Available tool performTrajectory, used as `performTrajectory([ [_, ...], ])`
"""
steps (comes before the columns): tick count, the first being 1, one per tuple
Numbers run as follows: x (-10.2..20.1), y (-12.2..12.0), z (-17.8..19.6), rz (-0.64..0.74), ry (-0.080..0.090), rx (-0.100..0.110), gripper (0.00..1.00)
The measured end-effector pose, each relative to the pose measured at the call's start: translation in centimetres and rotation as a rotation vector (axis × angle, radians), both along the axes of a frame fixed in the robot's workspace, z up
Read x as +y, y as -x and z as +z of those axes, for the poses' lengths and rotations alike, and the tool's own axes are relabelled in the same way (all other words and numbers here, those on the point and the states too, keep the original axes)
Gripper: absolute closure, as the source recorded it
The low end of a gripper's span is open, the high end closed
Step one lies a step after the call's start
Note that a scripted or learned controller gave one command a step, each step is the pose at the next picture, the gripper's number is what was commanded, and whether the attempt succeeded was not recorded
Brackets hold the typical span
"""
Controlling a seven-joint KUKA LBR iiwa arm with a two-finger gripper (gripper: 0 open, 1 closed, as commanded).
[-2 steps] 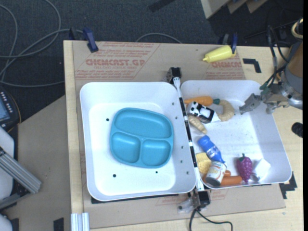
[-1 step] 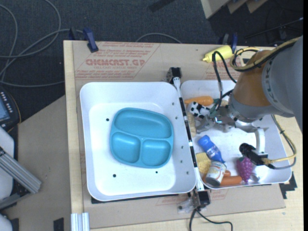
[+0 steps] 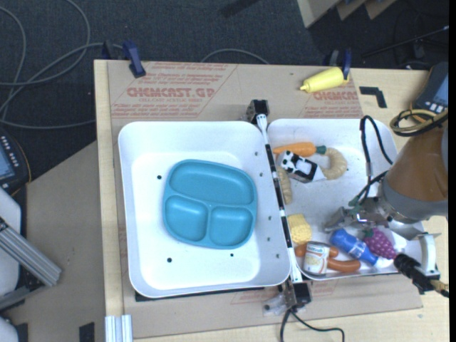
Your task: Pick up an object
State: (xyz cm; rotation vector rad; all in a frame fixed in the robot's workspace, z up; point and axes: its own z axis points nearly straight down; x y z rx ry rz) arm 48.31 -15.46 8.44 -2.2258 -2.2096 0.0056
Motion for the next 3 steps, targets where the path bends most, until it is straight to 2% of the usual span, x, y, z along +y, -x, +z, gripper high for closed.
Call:
performTrajectory([
  [1,3.2,-6.5,0.0,0.013,0.002,-0.012,0.0],
  [2,-0.2,-0.3,0.0,0.002,0.0,-0.001,0.0],
  [3,5.6,-1.9,0.2,0.004,0.021,-0.015,0.0],
])
